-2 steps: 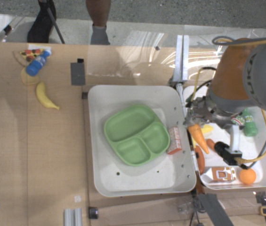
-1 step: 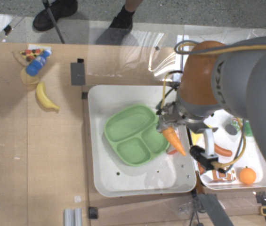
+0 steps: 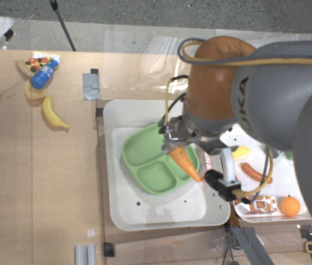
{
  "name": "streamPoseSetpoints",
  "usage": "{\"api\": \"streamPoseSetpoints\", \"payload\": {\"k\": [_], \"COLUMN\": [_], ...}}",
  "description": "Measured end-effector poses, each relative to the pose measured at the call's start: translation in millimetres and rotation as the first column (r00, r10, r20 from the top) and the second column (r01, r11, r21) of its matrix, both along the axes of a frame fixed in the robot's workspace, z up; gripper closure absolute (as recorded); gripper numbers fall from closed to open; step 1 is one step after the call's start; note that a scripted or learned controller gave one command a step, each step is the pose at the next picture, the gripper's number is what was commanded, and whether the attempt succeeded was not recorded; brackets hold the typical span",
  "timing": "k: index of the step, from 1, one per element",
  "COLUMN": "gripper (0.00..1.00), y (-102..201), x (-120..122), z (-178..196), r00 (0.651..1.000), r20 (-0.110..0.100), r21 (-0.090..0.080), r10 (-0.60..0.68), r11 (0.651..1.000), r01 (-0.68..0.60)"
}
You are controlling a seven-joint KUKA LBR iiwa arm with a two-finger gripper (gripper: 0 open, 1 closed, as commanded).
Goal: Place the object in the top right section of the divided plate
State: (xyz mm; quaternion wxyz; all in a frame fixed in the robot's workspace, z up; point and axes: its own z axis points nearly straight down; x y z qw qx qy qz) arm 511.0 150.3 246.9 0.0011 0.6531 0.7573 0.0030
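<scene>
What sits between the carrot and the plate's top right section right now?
Nothing visible. The carrot hangs at the end effector, tilted over the right edge of the green divided plate. The arm's wrist covers the top right section itself, so I can't tell whether anything lies in it.

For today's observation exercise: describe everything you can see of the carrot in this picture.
The carrot is orange, tapered and smooth, plastic-looking like a toy. It lies at a slant, thick end up-left beneath the tool, tip pointing down-right. It sits over the right edge of the green divided plate in the left white bin. Whether the tool grips it is unclear.
</scene>
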Motion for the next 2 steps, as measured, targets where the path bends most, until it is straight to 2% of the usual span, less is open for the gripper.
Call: {"api": "streamPoseSetpoints", "payload": {"k": [1,2], "gripper": [1.00,0.00], "y": [14.7,14.9], "x": [28.6,28.5], "z": [20.8,20.7], "r00": [0.975,0.975], "r20": [-0.002,-0.002], "r21": [-0.001,-0.001], "r10": [-0.222,-0.221], "r11": [0.975,0.975], "r01": [0.222,0.221]}}
